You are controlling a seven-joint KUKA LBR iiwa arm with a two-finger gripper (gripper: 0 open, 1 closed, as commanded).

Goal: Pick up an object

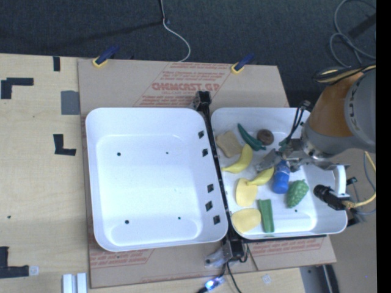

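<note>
The blue object (280, 180) is lying in the right bin (317, 224), directly under the tool (278, 159), which is hovering low among the clutter; whether the tool is clenched or released, I cannot tell. Two yellow bananas (241, 159) are crowding its left side, a green textured piece (297, 193) its right. The left bin (146, 118) is sitting alongside on the table (36, 182).

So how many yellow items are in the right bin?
4: banana by the divider, crescent beside the gripper, flat piece below, another at the front. The arm may hide more.
</note>
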